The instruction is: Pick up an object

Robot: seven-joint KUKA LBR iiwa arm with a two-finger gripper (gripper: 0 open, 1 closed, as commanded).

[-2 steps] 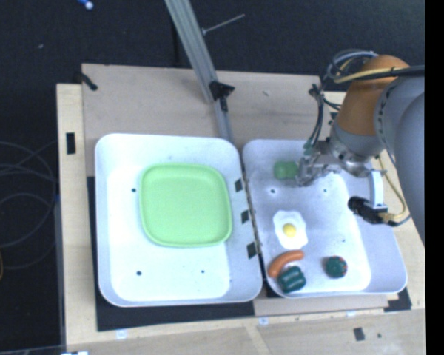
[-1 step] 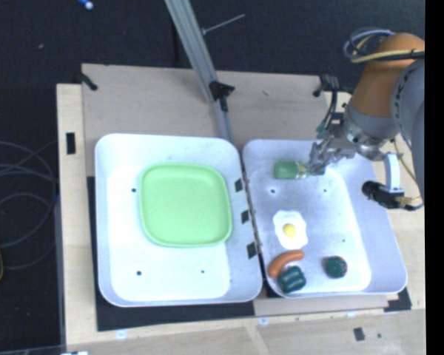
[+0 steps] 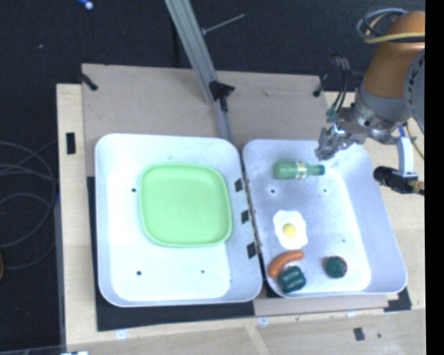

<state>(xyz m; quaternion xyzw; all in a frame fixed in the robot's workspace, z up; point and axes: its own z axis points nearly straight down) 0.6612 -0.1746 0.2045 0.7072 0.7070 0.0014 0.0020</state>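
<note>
The right bin holds a green bottle lying on its side near the back, a toy fried egg in the middle, an orange sausage, a dark green block and a dark green round piece at the front. My gripper hangs over the bin's back right part, just right of and above the bottle's cap end. Nothing shows between its fingers.
The left bin bears a light green square plate. A grey pole rises slantwise behind the bins. The arm's orange band stands at the upper right, with cables beside it.
</note>
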